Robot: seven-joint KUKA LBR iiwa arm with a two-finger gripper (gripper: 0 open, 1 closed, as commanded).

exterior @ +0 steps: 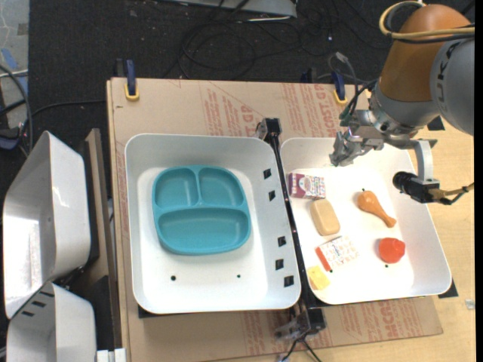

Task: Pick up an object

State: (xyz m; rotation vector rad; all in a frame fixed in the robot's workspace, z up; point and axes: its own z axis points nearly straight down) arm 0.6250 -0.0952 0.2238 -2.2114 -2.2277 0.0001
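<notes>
Six small objects lie in the right bin, and none sits under the gripper, which hangs in the upper middle of the frame over that bin's bare upper-left corner. How far its jaws are parted I cannot tell; the fingers are too small and dark against the white floor, and I see nothing between them.

Nearest is the small purple and white carton, just below and left of the gripper and close to the divider wall between the bins. A descent from this spot would likely close on bare floor, and a reach for the carton risks clipping that wall or pushing the carton against it.

Below the carton lies the tan block, then the red and white packet and the yellow piece near the bin's lower-left corner; these three sit close together, so fingers could nudge a neighbour. The orange drumstick-shaped toy and the red round piece lie more to the right with bare floor around them, which I judge the easier targets, though both look rounded and may slip.

One black fixture on the arm hangs over the right rim

The left bin holds a teal divided plate
</notes>
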